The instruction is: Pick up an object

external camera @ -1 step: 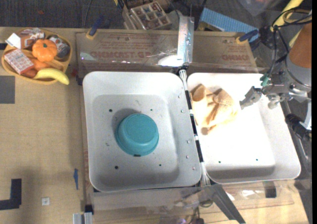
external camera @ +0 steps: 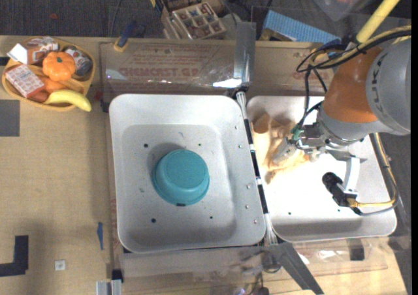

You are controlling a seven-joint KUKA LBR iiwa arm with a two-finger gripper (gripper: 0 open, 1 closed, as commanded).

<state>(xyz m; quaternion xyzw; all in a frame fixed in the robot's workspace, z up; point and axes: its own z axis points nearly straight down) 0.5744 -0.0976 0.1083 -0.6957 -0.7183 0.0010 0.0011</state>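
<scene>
A teal bowl [external camera: 181, 176] sits upside down in the left bin [external camera: 124, 130]. The gripper [external camera: 287, 151] hangs low over tan objects [external camera: 277, 140] in the right bin [external camera: 372, 222]. Whether its jaws are apart or together, I cannot tell.

Teal bowl [external camera: 182, 176], plain, sitting in the white left bin [external camera: 130, 124], centre of the frame. White right bin [external camera: 366, 222] showing pale tan and yellow pieces [external camera: 281, 150] at its upper left. Arm [external camera: 372, 91], right of the frame, showing grey with an orange band. Upper left: tan basket [external camera: 13, 85] carrying an orange pumpkin [external camera: 59, 65] and a yellow banana [external camera: 68, 98].
</scene>
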